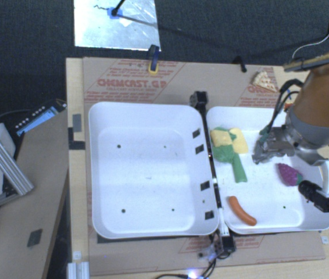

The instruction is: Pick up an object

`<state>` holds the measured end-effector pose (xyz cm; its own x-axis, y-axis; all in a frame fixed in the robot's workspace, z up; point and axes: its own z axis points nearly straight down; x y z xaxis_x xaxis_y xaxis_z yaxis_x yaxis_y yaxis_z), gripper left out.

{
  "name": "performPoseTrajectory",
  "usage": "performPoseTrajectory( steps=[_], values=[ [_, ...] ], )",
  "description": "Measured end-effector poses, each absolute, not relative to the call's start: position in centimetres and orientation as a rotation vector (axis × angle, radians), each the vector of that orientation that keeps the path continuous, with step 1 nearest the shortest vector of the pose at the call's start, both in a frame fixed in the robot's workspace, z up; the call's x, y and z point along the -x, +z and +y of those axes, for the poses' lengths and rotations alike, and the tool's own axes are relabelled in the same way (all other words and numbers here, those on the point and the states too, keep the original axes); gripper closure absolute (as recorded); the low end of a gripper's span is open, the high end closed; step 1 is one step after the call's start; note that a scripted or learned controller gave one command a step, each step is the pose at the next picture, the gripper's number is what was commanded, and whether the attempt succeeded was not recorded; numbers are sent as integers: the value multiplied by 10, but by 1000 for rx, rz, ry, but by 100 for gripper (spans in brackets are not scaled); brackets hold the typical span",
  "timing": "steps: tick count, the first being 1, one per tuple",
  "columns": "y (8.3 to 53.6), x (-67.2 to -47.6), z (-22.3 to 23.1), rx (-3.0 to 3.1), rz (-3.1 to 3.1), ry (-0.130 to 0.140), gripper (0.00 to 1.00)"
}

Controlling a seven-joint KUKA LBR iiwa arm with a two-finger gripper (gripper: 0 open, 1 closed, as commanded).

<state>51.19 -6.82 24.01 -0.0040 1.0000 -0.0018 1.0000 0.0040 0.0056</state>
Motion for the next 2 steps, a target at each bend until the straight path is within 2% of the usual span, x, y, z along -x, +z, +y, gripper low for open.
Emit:
performPoseTrajectory(
  steps=[1, 2],
  values=[
    [345, -556, -147, -2213, 2208, 8, 100],
    [270, -497, -115, -2224, 2227, -3, 100]
  ],
)
